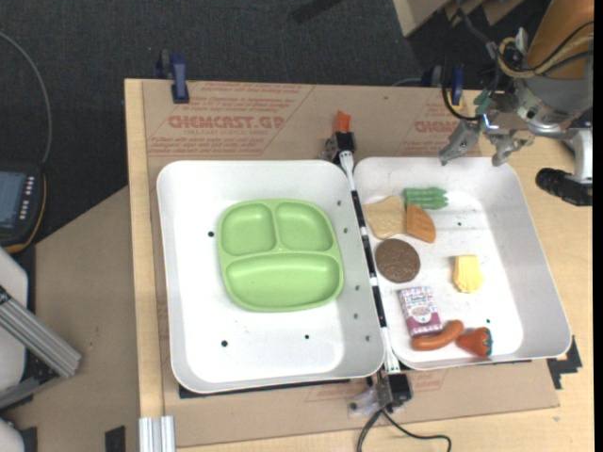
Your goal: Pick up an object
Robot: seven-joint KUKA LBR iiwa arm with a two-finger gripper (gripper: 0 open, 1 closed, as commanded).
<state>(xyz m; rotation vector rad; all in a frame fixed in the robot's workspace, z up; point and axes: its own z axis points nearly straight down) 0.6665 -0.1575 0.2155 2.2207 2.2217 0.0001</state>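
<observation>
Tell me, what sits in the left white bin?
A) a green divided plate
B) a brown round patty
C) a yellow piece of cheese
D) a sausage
A: the green divided plate lies alone in the left bin; the food items are in the right bin.

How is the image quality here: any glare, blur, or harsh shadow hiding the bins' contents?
In the camera view, lighting is even and soft; the green plate and the food items in the right bin read clearly. The white bins are bright but not blown out. The gripper looks slightly soft, and small print on the pink packet is unreadable.
</observation>
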